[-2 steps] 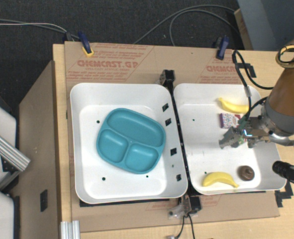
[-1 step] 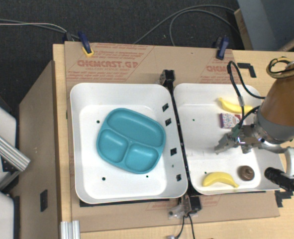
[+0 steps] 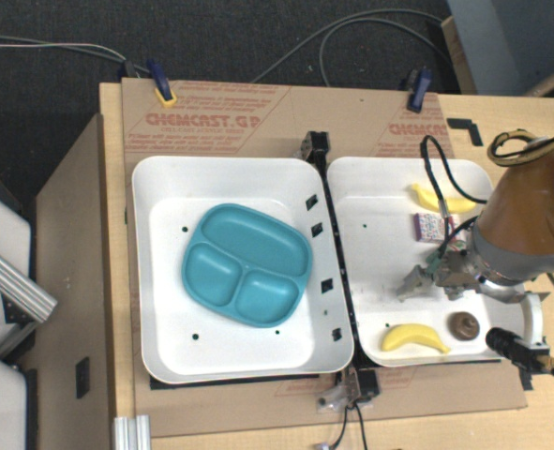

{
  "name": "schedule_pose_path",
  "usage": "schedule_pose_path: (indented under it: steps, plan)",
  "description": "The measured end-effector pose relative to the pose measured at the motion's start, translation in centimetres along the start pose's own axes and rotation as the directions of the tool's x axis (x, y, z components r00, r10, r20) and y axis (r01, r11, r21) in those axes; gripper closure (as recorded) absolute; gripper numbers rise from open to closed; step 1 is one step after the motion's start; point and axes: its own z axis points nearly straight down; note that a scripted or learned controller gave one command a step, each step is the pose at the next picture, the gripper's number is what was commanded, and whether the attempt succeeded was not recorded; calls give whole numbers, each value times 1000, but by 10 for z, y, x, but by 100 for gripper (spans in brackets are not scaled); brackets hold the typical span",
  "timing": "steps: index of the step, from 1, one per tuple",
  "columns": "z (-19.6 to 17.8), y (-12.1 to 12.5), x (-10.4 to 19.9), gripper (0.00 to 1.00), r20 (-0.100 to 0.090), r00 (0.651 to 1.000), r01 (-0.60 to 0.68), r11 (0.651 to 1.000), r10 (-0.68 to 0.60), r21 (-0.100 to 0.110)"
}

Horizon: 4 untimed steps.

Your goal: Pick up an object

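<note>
yellow banana [image 3: 414,338] lies at right bin's [image 3: 370,195] front edge, brown disc [image 3: 463,325] just beside. gripper [image 3: 425,280] hovers above bin floor near banana, fingers apart, holding nothing.

Glossy teal plastic tray [image 3: 247,264], smooth white plastic bins [image 3: 155,251]

arm [image 3: 531,216]: wide orange band, grey ring below it
cables [image 3: 433,176]: thin and black, at upper right
gripper [image 3: 417,284]: grey metal, perhaps with green wires
</note>
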Motion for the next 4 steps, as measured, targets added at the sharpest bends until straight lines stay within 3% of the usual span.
schedule_pose_path:
  steps: [1, 2, 4]
  plan:
    - [-13, 1, 1, 100, 1, 1000, 1, 1000, -1, -6]
    - [-77, 6, 2, 100, 4, 1000, 3, 1000, -3, -12]
    - [-144, 10, 2, 100, 4, 1000, 3, 1000, -3, -11]
